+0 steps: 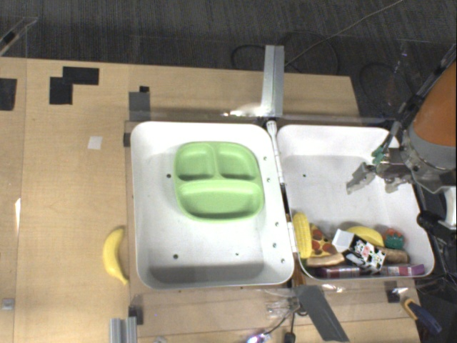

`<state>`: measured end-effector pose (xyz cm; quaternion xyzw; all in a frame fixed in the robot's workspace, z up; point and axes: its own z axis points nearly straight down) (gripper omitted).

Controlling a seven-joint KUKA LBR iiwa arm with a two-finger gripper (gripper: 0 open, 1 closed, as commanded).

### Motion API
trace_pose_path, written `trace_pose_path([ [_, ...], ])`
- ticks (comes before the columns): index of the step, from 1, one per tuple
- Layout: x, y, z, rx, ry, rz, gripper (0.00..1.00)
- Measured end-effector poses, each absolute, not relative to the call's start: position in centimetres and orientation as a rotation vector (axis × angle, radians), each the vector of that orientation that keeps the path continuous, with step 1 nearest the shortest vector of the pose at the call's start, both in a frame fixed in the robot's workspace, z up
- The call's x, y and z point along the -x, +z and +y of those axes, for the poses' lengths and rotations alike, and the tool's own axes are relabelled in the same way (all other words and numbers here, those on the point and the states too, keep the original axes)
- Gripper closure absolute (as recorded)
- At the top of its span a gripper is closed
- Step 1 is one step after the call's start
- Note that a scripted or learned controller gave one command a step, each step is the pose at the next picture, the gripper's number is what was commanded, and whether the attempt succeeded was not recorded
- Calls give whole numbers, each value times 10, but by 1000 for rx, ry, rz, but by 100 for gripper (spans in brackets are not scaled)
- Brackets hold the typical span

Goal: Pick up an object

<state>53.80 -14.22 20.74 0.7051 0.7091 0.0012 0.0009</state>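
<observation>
Two shallow white bins sit side by side on the bench. The left bin (150,191) holds one green three-compartment plate (217,179), lying flat a little toward twelve o'clock of its middle. The right bin (321,156) has its objects heaped along the six o'clock wall: one corn cob (302,235) at the left end, a pizza slice (323,247), a yellow banana-like piece (368,234), a black-and-white patterned card or box (364,253), and a purple marker-like stick (371,269); several more small pieces overlap and are hard to tell apart. One more banana (114,254) lies on the bench at nine o'clock of the left bin. The gripper (365,175) hangs over bare floor at two o'clock of the right bin, fingers spread, nothing between them. The arm is cut off at the right.
</observation>
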Motion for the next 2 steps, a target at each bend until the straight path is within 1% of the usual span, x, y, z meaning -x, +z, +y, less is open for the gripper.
trace_pose_path([
  [1, -498, 96, -184, -2272, 4, 2165, 0],
  [2, -493, 92, -137, -2144, 15, 2269, 0],
])
